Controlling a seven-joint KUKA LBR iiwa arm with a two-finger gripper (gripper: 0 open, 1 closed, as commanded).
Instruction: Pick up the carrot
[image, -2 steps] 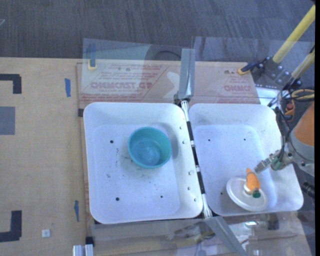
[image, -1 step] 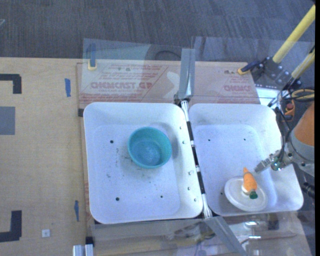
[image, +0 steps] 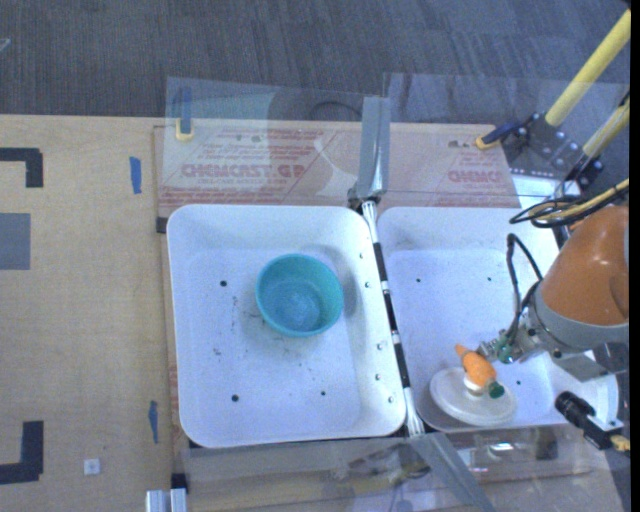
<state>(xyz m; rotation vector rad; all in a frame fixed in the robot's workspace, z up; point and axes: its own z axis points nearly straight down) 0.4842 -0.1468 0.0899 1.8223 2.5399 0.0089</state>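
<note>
The carrot (image: 478, 368) is small and orange. It rests on a white plate (image: 455, 398) at the front of the right bin (image: 440, 270). My gripper (image: 499, 349) hangs from the grey arm with the orange band (image: 592, 270), just right of and above the carrot's upper end, very close to it. I cannot tell whether it touches the carrot. A small green piece (image: 495, 391) lies on the plate beside the carrot's lower end.
A teal bowl (image: 299, 293) stands upright in the middle of the left bin (image: 200, 330). A divider rim (image: 385, 300) separates the two bins. Black cables (image: 520, 265) loop off the arm over the right bin's right side.
</note>
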